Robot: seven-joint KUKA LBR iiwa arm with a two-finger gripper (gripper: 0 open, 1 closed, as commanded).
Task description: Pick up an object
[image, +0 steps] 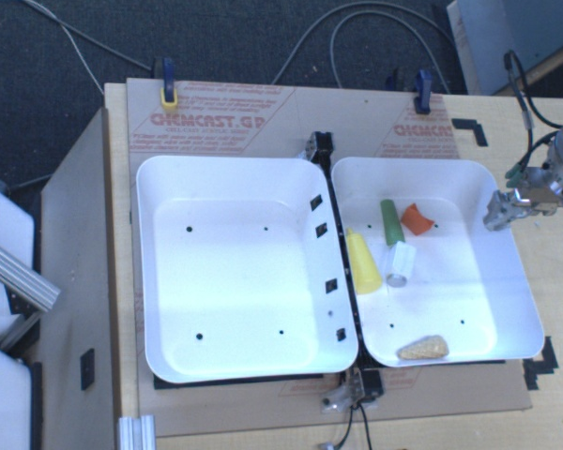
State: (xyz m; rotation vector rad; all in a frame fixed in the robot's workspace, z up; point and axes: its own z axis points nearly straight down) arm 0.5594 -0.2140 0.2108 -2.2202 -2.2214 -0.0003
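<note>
Claw (pixel 500 212) at the right bin's right rim, its finger state impossible to tell.

The silver claw hangs over the right edge of the shallow white plastic right bin (pixel 507 293). Inside lie an orange wedge-shaped piece (pixel 416 219), touching a green cylindrical stick (pixel 391 221), a small white cylinder (pixel 399 263), a yellow tapered bottle-like object (pixel 361 262) by the left wall, and a tan bread-like lump (pixel 423 348) near the front. The left white bin (pixel 159 279) adjoins on the counter (pixel 122 157).

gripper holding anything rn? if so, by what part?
Nothing held. The gripper sits at the right bin's right rim, apart from the green cylinder, orange piece, yellow object and tan object.
</note>
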